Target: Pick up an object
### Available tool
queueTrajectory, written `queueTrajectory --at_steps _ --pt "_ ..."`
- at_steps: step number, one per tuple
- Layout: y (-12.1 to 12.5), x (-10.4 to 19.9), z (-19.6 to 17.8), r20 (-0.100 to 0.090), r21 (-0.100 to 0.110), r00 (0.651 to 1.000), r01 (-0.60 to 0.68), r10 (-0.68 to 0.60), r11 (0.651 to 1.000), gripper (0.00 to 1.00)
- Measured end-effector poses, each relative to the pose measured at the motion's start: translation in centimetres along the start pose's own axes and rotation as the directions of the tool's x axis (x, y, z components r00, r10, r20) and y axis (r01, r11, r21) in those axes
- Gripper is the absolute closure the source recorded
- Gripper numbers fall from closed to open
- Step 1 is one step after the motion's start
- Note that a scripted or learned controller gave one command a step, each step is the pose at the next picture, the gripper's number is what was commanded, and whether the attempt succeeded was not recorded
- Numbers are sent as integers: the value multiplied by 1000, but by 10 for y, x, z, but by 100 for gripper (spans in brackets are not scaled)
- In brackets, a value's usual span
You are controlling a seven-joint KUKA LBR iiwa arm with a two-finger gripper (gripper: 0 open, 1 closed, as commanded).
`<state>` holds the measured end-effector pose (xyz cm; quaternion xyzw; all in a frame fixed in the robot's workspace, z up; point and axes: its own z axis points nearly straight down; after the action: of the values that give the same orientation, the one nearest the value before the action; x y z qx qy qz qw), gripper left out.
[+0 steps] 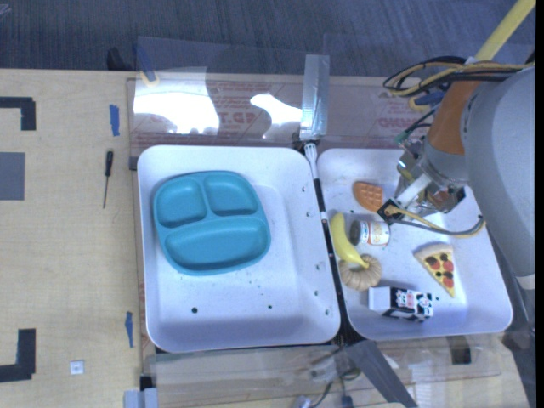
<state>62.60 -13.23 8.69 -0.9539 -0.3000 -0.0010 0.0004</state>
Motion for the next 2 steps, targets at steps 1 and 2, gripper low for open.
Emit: queueTrajectory --at_steps 1,2 --pt "-13 42 -34 0 0 987 -163 163 987 100" --pt "-62 75 -99 -1 0 956 -294 294 956 100"
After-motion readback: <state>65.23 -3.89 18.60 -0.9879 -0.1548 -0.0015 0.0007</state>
